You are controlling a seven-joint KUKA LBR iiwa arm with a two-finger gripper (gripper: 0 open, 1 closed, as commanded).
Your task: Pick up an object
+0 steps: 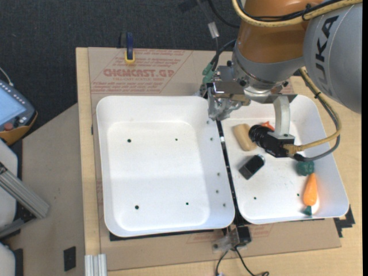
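2 bins are sitting side by side on a board (144, 68), the left bin (115, 171) touching the right bin (330, 171) along a shared edge, with a clamp (129, 48) standing at the board's far left edge. In the right bin, a block (242, 137) is lying near the far left corner, a flat piece (251, 167) just in front of it, and a toy carrot (310, 191) resting near the right front corner. The arm (282, 33) is hanging over the far edge of the right bin, with the gripper (218, 105) positioned above the seam between the 2 bins.
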